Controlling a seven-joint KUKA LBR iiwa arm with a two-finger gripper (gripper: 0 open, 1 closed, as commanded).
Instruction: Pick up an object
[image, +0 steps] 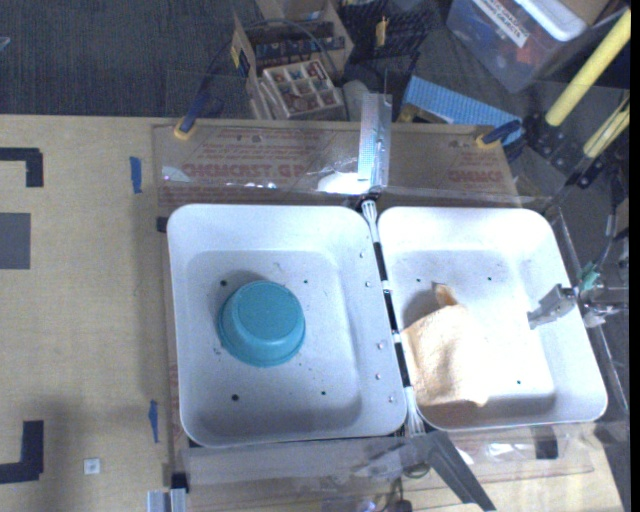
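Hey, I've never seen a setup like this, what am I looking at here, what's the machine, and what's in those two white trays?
This is one picture, from a camera fixed above a workbench and looking down at a slant. Two shallow white bins sit side by side. The left bin holds a teal bowl, turned upside down. The right bin holds a crumpled tan cloth against its left wall. The machine is a robot arm that reaches in from the right; its gripper, the part that grasps, sits over the right bin's right side. Nothing shows between its fingers, so nothing has been picked up yet.
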